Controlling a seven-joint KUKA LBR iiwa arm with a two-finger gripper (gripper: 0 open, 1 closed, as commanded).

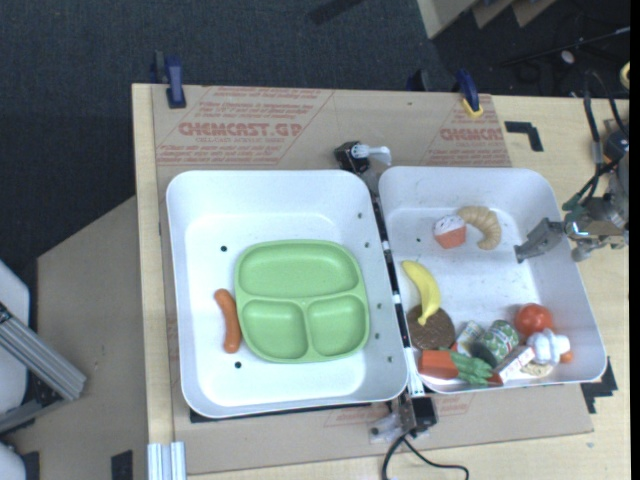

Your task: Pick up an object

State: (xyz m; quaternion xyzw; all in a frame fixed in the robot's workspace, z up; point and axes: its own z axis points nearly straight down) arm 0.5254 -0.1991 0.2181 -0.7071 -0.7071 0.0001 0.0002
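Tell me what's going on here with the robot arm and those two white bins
A robot arm reaches in from the right, its gripper hovering over the right bin near the bin's right rim, with nothing visibly held. That bin holds toy food: a croissant, a banana, a tomato and a heap of other pieces along the near edge. The left bin holds a green divided plate with a sausage lying beside it. No pick has happened yet.

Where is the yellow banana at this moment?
The yellow plastic banana lies in the right white bin, near its left wall, just above the dark brown round cookie and below the small red-and-white cake piece.
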